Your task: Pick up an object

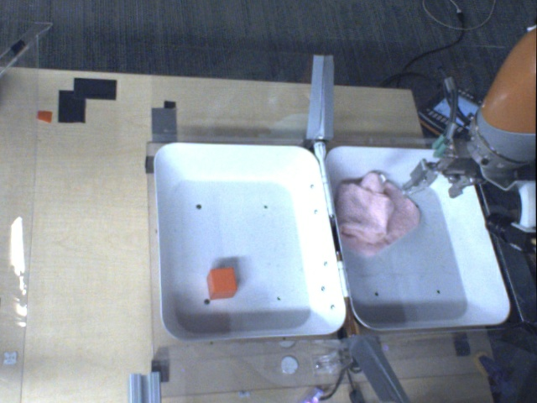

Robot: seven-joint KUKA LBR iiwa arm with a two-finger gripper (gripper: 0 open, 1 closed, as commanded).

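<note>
Now, tool: low over the far part of the right bin, its tip just at the right edge of the pink cloth; too small and blurred for me to tell how it is set, or whether it grips anything.
Arm: comes in from the right, orange band showing above the grey wrist.
Pink cloth: crumpled in a heap at the far left of the right bin, close to the wall shared with the other bin.
Right bin: shallow, white, its near half bare.
Left bin: touching the right bin along one side.
Orange block: small cube, near left part of the left bin, well apart from the tool.
Worktop: pale wood, black patches at the far left.
</note>
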